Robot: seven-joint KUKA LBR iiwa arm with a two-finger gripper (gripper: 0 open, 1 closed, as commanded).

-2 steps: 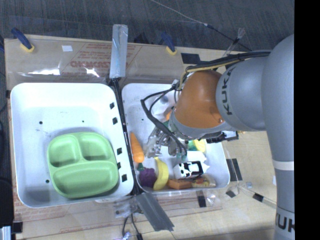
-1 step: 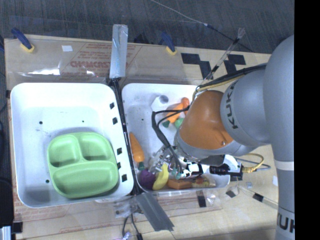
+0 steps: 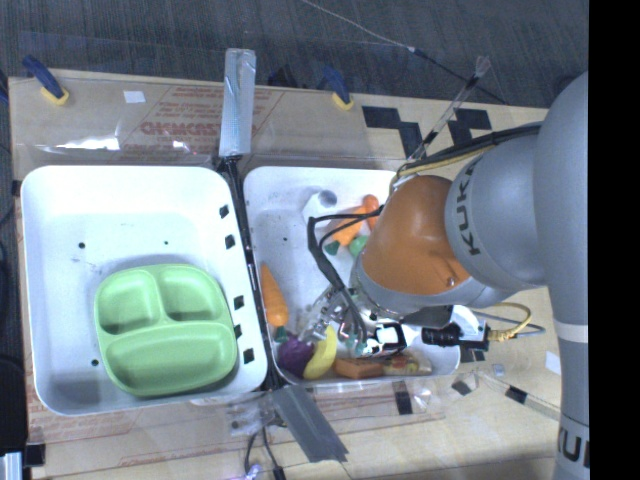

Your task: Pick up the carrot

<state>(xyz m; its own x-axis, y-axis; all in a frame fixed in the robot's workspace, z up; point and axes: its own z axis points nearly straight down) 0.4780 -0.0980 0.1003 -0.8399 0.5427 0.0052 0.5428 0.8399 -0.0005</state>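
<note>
From above, the grey arm [image 3: 520, 218] sweeps in from the right and its orange band [image 3: 415, 233] hangs over the middle of the right bin [image 3: 285, 193], taking up most of the room in there. The hand [image 3: 345, 323] is down low near the bin's front edge, in among a tight cluster of toy food, and whether its fingers are wide or narrow I cannot tell, wires and metal parts blur together. The carrot [image 3: 272, 298] lies along the bin's left wall, long and orange, pointing front to back, just left of the hand and apart from it, with little space between it and the wall. At its front end sits a purple piece [image 3: 293, 353], and a yellow banana [image 3: 322, 356] leans right against that, close under the hand. An orange-red item [image 3: 365, 368] runs along the front rim. More orange and green pieces [image 3: 352, 230] peek out at the back, half hidden beside the band. The back left corner of this bin is bare white floor. Over in the left bin [image 3: 60, 228], a green divided plate [image 3: 165, 328] rests towards the front, with open floor behind it. A black divider [image 3: 243, 258] separates the two bins on the worktop [image 3: 160, 118].
</note>
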